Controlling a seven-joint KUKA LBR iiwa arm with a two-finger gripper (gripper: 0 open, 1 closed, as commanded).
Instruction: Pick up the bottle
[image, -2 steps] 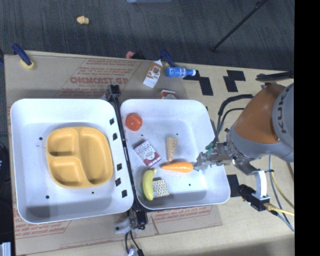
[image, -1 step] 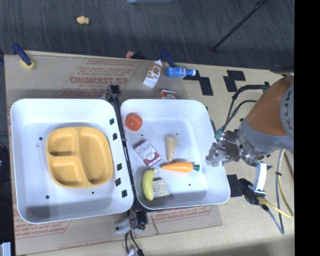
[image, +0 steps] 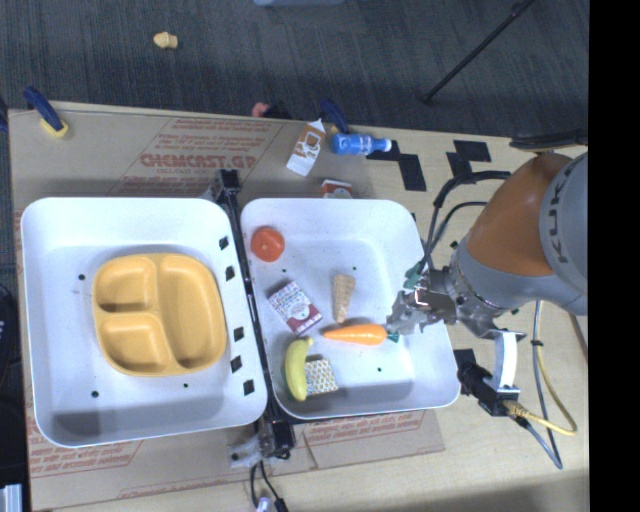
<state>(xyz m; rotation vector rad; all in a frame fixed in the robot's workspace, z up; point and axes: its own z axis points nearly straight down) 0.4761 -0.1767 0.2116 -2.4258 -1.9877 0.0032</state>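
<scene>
We find the bottle (image: 358, 145), blue with a pale cap end, lying on its side on the worktop (image: 430, 165) just above the top rim of the right bin (image: 400, 215), near a small carton (image: 306, 149). It sits outside both bins, with bare cardboard to its right.

Inside the right bin we see a red ball (image: 267, 243) at upper left, a cone (image: 343, 293) near the middle, a red packet (image: 294, 306), a carrot (image: 354, 335), a banana (image: 297, 369) and a patterned packet (image: 320, 376) toward the lower edge. The bin's upper right corner is open floor.

The left bin (image: 40, 300) holds a yellow divided tray (image: 158, 312), well clear of its walls.

The arm (image: 520, 240) reaches in from the right, its wrist over the right bin's right rim. The pincer (image: 405, 315) is low at that edge, just beside the carrot's tip; we cannot tell how it is set.
</scene>
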